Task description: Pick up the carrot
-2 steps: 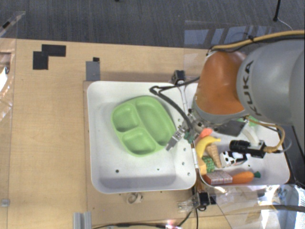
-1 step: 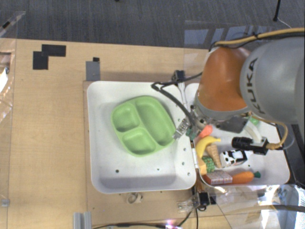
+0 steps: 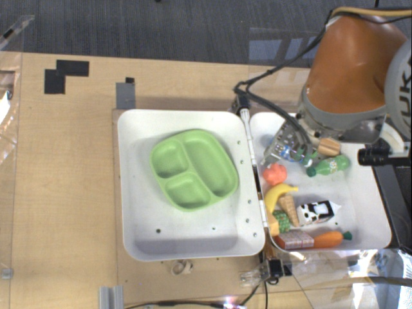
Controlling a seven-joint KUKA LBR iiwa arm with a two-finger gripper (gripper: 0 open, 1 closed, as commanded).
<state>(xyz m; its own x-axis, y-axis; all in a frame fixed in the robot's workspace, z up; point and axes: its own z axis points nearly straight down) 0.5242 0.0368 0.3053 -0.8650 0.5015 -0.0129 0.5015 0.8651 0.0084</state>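
Carrot (image 3: 329,239) is a small orange toy with a green stub at its right end, lying flat along the near edge of the right bin (image 3: 370,201). It's well below the gripper (image 3: 288,148), which sits up in the bin's upper left part; can't tell how the gripper is set from this angle. Touching the carrot's left end is a reddish block (image 3: 297,239). Between carrot and gripper lie a black-and-white cow-print carton (image 3: 317,212) and a banana (image 3: 278,194). The left bin (image 3: 138,237) holds a green divided plate (image 3: 193,168).
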